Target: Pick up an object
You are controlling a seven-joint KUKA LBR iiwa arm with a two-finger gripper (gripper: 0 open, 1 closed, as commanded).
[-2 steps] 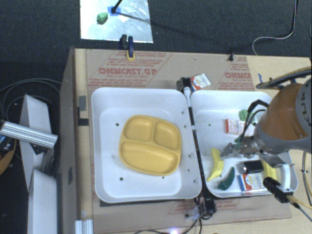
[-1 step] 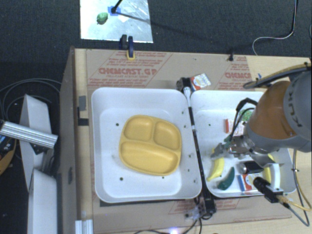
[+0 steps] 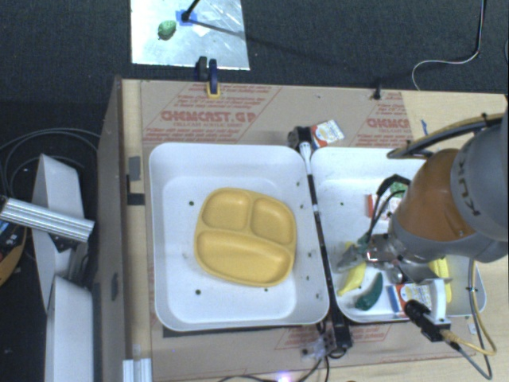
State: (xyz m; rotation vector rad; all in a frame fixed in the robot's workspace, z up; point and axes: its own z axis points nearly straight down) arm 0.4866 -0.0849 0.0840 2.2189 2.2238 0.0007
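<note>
A: Where's the pick target?

B: Candidates sit in the right bin (image 3: pixel 342 159), lower part of the frame. A yellow banana-shaped toy (image 3: pixel 355 277) lies near the bin's lower left corner, a dark green piece (image 3: pixel 371 294) just below and right of it. More yellow (image 3: pixel 440 270) shows further right, half hidden under the arm.

A: Gripper?

B: Gripper (image 3: pixel 359 255) is low in that same bin, right above the banana toy, close to it or touching. Can't separate the two from this angle.

A: Jaws open or closed?

B: Cannot tell. The metal parts blur together there, and nothing is visibly between them.

A: Arm?

B: The arm (image 3: pixel 445 205) comes in from the right edge, orange band over the right bin's middle, grey body covering most of the bin's right half. Cables loop over the wrist.

A: Left bin?

B: The left bin (image 3: pixel 171 213) holds a yellow divided tray (image 3: pixel 245 235), three compartments, roughly centred, tilted a bit. Nothing else visible in it.

A: Anything around?

B: Both bins sit on a cardboard sheet (image 3: pixel 238 114) with red print. A small orange-and-white packet (image 3: pixel 326 133) sits on the cardboard just above the gap between the bins. Upper left, a shiny sheet (image 3: pixel 215 38) on the dark floor with a small green object (image 3: pixel 166 29).
</note>
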